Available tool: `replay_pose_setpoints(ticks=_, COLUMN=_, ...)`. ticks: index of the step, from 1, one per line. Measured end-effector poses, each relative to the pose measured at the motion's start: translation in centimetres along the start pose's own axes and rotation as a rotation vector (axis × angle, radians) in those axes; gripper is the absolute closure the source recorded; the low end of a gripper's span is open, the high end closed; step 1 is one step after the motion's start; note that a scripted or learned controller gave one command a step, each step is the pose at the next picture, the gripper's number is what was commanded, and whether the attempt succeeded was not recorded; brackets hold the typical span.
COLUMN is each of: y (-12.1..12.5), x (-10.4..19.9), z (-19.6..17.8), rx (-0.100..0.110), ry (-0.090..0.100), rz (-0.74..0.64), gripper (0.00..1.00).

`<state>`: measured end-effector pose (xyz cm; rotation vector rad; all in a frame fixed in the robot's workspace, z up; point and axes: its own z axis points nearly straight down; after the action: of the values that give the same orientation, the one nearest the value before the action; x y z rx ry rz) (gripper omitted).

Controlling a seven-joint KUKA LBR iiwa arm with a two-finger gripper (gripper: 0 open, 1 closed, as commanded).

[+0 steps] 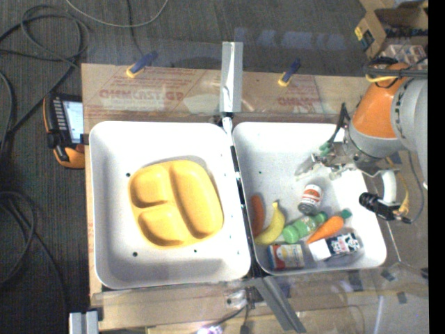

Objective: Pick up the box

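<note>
We're looking down on the bench with its two white bins side by side. The left bin carries a yellow divided tray, three compartments, sitting roughly in the middle. Over in the right bin, everything is crowded toward the near edge.

The box lies flat in the near right corner of that bin, white with dark black-and-white markings, touching the near wall. Just above it we see a carrot lying at a slant, its green top pointing up and right. Beside the carrot sits a green bottle, and to the left of that a banana curving upward, with a reddish-orange sausage-shaped item against the bin's left wall. A small red and blue packet rests at the near edge, just left of the box. A little can with a red label stands above the bottle.

The arm comes in from the right, orange band showing, and the gripper hangs over the upper right part of the bin, its fingers spread and pinching nothing. It sits well apart from the box, with the can between them.
</note>
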<state>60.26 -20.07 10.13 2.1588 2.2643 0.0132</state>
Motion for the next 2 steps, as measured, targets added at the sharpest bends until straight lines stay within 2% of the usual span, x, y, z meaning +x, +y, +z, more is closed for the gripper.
replay_pose_setpoints(ticks=1, y=-5.3, x=2.0, z=0.9, rx=0.001, ry=-0.003, rz=-0.032, gripper=0.00)
replay_pose_setpoints(ticks=2, y=-0.7, x=0.9, z=1.1, rx=0.001, ry=-0.001, rz=-0.081, gripper=0.00)
